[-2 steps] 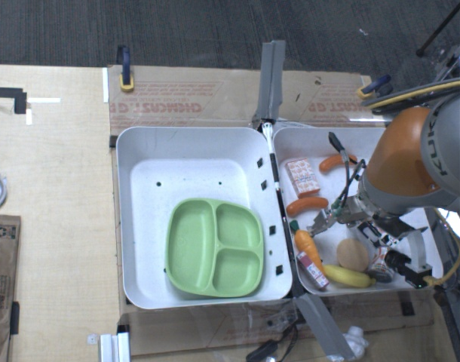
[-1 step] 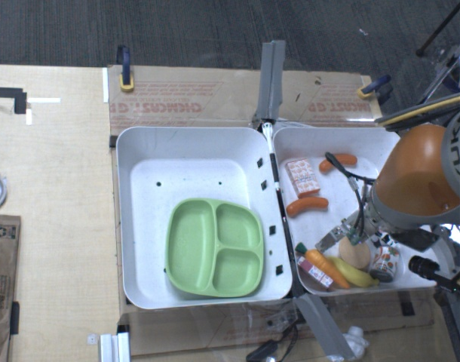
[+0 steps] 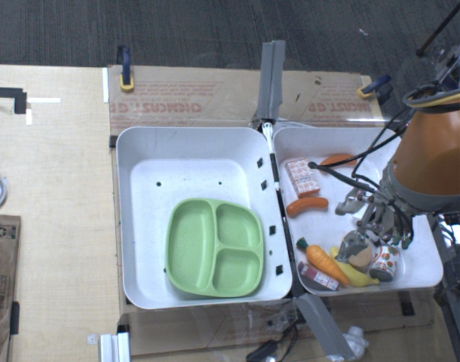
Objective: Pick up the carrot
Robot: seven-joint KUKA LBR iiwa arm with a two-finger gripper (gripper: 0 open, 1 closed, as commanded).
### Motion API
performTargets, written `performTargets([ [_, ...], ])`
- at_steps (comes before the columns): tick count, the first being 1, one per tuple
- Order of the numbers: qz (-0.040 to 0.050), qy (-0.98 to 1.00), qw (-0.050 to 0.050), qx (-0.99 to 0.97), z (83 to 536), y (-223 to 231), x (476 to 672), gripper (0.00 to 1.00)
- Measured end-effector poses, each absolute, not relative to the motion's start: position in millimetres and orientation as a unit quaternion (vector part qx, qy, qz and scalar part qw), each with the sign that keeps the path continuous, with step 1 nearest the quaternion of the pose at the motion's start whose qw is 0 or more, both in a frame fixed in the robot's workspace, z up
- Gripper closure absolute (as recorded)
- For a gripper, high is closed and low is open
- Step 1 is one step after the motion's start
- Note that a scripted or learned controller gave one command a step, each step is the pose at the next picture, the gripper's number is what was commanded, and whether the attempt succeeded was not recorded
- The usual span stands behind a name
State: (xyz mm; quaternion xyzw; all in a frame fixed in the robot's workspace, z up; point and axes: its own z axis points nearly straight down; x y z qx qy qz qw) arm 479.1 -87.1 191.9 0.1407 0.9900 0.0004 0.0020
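One carrot [image 3: 323, 262] lies just left of the claw [image 3: 360, 244], whose state I cannot tell; labels unreadable.

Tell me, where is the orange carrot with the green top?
The orange carrot with the green top lies in the right white bin, near its front-left corner, beside the yellow banana and left of the gripper.

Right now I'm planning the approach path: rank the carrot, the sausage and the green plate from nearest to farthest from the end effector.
1. Carrot, just left of the end effector, right bin.
2. Sausage, farther up-left, same bin.
3. Green plate, left bin.
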Motion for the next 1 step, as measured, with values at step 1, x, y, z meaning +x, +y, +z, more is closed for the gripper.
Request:
performTargets([
  [1,-0.0004,0.997,0.005,0.074,93.5,-97.4,488.0,0.00],
])
